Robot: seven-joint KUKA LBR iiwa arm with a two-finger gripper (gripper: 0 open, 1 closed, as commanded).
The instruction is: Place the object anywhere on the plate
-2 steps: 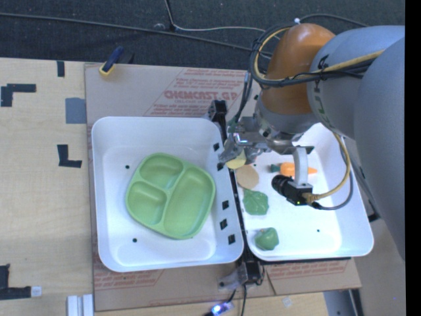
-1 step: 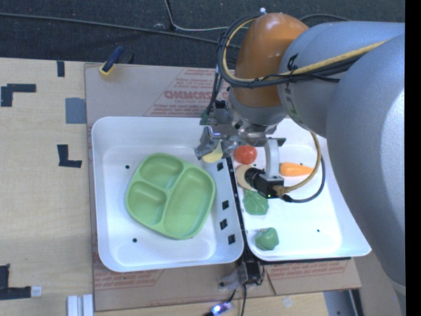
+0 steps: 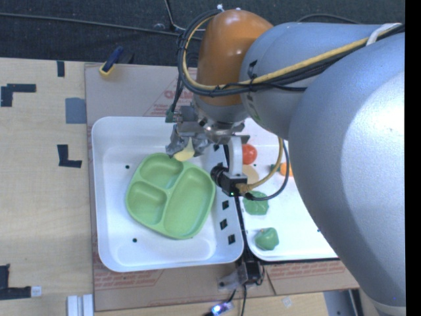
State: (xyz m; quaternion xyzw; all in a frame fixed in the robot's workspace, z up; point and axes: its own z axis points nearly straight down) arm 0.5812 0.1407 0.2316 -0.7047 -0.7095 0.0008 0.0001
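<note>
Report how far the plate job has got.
Done: the gripper is over the left bin, at the far edge of the green plate. In hand: a pale yellow object sits at its tip, but whether it is gripped or already resting by the plate's rim cannot be told. Left: getting it clearly onto the plate. Other toys lie in the right bin.

Under my tool (image 3: 186, 145) sits a pale yellow object (image 3: 185, 153) beside a light green plate (image 3: 172, 196); the bins (image 3: 105, 196) are white, my wrist band (image 3: 230, 51) orange, the bench (image 3: 39, 196) tan.
</note>
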